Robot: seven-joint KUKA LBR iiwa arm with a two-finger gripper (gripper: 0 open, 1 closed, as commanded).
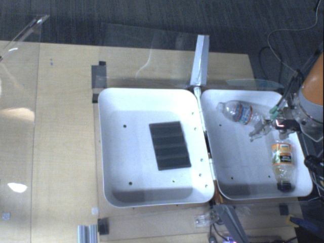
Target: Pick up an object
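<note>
Between both bottles (238, 111) (282, 163), apart: fingers (263, 129).

A pale wooden bench (55, 151) is being viewed from above, backed by dark grey carpet (126, 6) along the top. Clear plastic sheeting (20, 110) is lying over the left side, and light is being reflected from it in patches.
</note>
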